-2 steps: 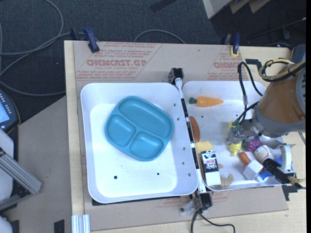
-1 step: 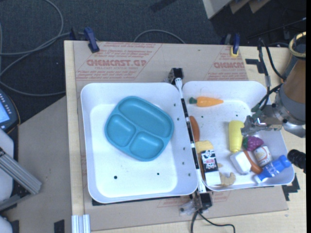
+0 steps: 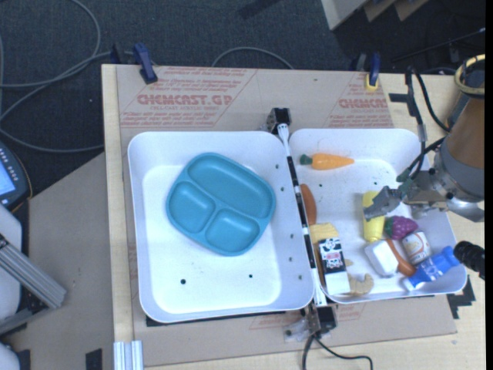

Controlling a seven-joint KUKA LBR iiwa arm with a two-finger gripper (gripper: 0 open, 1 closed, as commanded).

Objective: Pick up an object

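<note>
From above, the worktop (image 3: pixel 231 99) carries two shallow white bins side by side. The left bin (image 3: pixel 154 206) holds a blue divided plate (image 3: pixel 221 203), lying flat near its middle. The right bin (image 3: pixel 350 149) holds a scatter of small things: a toy carrot (image 3: pixel 330 160) at the far side, a reddish sausage (image 3: pixel 309 203) along the left wall, a yellow block (image 3: pixel 323 231) and a black-and-white carton (image 3: pixel 332 254) nearer, a purple grape bunch (image 3: pixel 400 227), a white piece (image 3: pixel 380 257) and a blue item (image 3: pixel 431 270) at the near right corner. The arm (image 3: pixel 466 141) reaches in from the right. Its gripper (image 3: pixel 385 200) sits low over the bin's right half, just beside a yellow object (image 3: pixel 373 226) and the grapes. Whether the jaws are released or clenched cannot be told, and nothing is visibly between them.
</note>
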